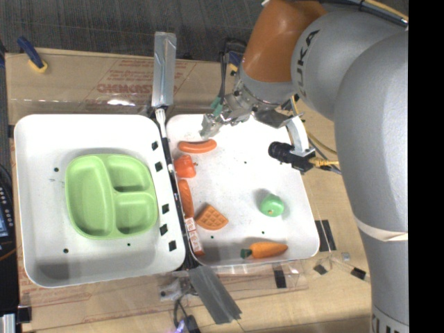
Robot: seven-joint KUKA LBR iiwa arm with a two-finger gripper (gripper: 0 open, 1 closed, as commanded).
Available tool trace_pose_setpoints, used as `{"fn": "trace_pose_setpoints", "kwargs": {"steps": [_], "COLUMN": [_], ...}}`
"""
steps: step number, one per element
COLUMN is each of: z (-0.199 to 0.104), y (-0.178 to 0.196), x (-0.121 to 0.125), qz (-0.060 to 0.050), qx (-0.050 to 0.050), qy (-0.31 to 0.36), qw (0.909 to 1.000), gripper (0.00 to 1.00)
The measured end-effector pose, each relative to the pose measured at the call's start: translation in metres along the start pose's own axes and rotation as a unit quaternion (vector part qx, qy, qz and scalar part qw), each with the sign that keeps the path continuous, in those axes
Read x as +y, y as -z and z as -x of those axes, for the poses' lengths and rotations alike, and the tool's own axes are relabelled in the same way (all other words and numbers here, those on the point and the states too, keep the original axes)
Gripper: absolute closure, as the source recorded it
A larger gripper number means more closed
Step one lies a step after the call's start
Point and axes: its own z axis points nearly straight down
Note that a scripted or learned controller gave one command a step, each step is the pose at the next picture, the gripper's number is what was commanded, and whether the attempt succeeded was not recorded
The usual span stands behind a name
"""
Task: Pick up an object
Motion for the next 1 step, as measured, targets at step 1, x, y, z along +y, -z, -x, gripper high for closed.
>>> {"fn": "trace_pose_setpoints", "kwargs": {"steps": [1], "z": [-0.0687], "y": [-0.0008], "x": [-0.0723], "qz": [-0.001], "qx": [0.001], "qy": [-0.045], "qw": [0.999], "gripper": [1.0]}}
